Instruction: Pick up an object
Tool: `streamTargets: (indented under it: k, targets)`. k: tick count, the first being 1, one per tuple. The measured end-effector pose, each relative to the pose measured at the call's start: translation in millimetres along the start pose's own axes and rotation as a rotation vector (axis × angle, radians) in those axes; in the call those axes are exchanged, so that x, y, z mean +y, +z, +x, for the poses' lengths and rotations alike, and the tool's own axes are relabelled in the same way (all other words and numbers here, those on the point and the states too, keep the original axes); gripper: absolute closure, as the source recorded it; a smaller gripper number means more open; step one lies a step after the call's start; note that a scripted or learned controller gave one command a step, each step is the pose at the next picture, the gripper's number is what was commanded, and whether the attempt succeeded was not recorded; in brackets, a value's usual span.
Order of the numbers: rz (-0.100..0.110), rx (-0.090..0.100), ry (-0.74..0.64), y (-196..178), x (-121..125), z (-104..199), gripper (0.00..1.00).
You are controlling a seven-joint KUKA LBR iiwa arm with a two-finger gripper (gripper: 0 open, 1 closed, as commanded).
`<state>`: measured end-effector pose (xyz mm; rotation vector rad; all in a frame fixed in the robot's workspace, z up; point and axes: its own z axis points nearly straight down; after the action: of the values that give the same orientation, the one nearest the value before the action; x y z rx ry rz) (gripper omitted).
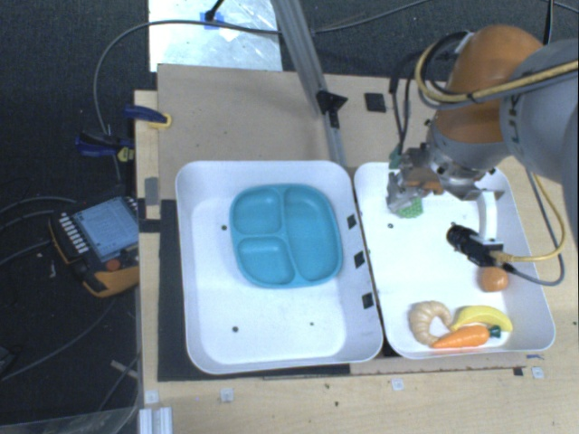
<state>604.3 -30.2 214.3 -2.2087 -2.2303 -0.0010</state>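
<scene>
You are looking down on a tan bench top (244,116) set on dark carpet-like floor (63,52). A bright reflective sheet (213,30) lies beyond its far edge, and a grey pole (303,48) slants across it. To your left, cables (36,215) trail over the floor beside a small device with a blue screen (98,233).

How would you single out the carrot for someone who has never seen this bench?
Go to the right bin and look at its near corner, where a few items cluster. The carrot is the orange tapered piece with a green tip, lying below the yellow banana, right of the beige croissant.
</scene>
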Motion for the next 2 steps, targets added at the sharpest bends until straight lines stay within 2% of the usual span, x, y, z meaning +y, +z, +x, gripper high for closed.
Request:
streamTargets:
  k: [2]
  targets:
    - [-0.001, 0.000, -0.001, -18.5, -39.3, 89.5, 1.00]
